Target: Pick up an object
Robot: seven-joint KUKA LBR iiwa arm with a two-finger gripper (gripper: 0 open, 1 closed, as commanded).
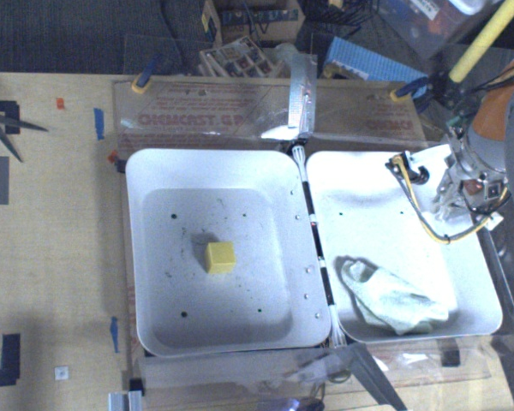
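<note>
pincer [463, 197] waits at the frame's right edge, grip state unclear, cloth [394, 298] below, yellow cube [220, 257] far left.

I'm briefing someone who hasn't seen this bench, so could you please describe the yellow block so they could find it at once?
Start at the two white bins side by side and take the left bin in the camera view. Near the middle of its floor sits a small yellow block, alone. The right bin holds a crumpled pale cloth instead, so the block's bright colour and squarish shape mark it out.
</note>
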